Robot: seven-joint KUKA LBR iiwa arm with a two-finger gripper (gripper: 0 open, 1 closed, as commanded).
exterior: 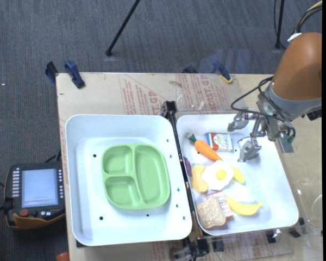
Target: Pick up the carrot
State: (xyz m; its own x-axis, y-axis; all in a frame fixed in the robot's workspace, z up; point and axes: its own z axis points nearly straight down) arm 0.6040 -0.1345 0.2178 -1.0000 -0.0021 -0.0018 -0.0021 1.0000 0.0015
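The orange carrot [207, 150] with a green top lies tilted in the upper left part of the right bin [280, 178]. It sits just above the fried egg [218, 174] and beside a small carton [221, 141]. My gripper [243, 137] hangs over the same bin, to the right of the carrot and apart from it. Its two fingers are spread, so it is open with nothing between them. The orange band of the arm [300, 69] sits above it at the right.
The right bin also holds a banana [244, 206], a slice of bread [211, 213], a yellow piece [198, 179] and a packet under the bread. A green divided plate [136, 176] lies in the left bin [79, 145]. A hand-held screen [35, 192] rests off the bench, left.
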